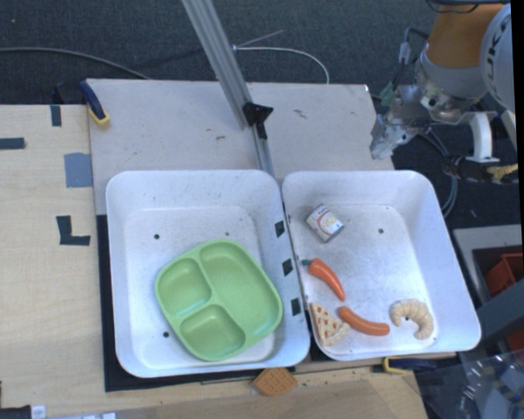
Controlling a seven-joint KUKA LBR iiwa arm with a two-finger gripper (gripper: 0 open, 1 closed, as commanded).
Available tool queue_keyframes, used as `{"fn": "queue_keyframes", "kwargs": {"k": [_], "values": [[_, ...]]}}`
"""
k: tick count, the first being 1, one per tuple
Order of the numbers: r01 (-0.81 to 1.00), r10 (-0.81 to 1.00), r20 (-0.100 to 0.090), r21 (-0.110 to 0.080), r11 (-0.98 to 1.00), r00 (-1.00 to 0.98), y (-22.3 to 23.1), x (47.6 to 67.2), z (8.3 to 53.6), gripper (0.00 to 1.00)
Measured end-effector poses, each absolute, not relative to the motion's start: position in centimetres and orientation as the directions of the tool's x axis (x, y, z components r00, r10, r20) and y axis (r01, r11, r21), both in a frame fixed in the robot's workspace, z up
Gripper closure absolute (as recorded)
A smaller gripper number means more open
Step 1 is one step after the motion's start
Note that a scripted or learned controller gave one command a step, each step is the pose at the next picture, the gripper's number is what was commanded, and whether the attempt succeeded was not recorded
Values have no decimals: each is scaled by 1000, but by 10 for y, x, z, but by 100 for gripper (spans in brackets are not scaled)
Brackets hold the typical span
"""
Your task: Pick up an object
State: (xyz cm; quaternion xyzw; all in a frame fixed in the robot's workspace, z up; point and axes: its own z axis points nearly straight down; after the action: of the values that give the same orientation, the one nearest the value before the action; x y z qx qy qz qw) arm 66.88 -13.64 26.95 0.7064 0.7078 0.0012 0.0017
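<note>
Green plastic, a lunch plate with three compartments [218, 299], lies flat in the left white bin [124, 255], toward its near side, so it cannot slide away. In the right white bin [439, 239] the small things lie apart from each other, which gives room for fingers. A small white carton with a red label [324, 222] rests near the far wall. An orange toy carrot [327, 279] lies near the left wall, and nearer come a waffle-patterned pizza slice [328, 324], an orange-red sausage [364, 321] and a pale curled shrimp [413, 318]. Any of these may be the object to pick. The metal two-finger gripper [387, 136] hangs beyond the far right corner of this bin, above the bench, holding nothing; how wide its jaws stand I cannot tell.
</note>
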Motion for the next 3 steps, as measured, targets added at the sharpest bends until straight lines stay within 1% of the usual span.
{"fn": "queue_keyframes", "kwargs": {"k": [1,2,3], "values": [[1000,1000,1,-4,5,-5,-86,657,252,100],[1000,1000,1,-3,6,-6,-37,643,258,100],[1000,1000,2,-3,7,-7,18,634,260,100]]}}
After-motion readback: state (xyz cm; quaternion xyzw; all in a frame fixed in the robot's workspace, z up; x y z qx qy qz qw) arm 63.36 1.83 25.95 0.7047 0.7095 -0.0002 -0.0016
